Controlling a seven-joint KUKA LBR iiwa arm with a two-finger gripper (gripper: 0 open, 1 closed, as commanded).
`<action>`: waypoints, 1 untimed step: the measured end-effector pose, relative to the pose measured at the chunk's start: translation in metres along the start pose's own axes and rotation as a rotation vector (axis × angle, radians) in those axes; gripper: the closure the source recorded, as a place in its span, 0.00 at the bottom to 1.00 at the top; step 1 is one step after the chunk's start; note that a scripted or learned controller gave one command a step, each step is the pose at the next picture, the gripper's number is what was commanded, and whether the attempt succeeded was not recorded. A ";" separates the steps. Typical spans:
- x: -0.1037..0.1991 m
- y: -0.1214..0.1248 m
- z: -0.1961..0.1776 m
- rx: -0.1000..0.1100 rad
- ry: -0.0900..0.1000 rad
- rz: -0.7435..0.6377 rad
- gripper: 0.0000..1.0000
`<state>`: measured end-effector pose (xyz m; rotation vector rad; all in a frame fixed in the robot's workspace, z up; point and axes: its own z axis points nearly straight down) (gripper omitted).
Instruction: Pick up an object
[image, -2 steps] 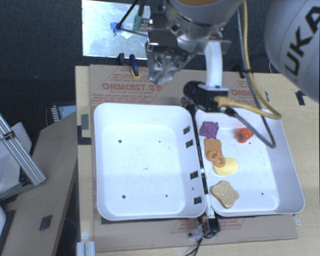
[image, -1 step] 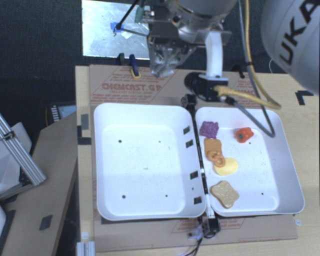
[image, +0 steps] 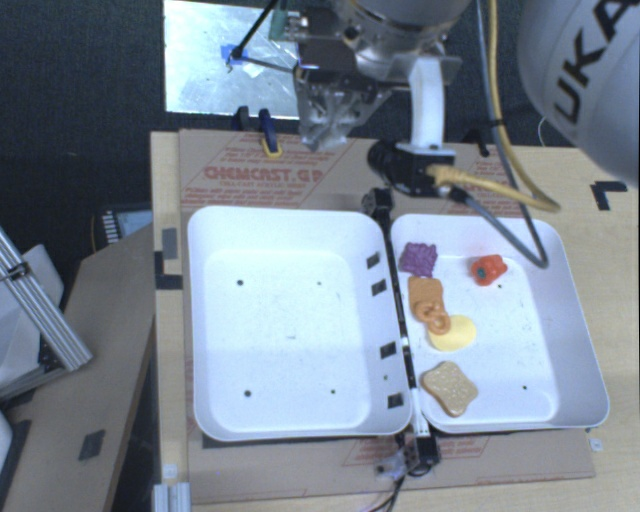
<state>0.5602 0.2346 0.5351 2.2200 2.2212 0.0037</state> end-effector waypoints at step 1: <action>0.000 -0.002 0.000 0.001 0.000 0.000 1.00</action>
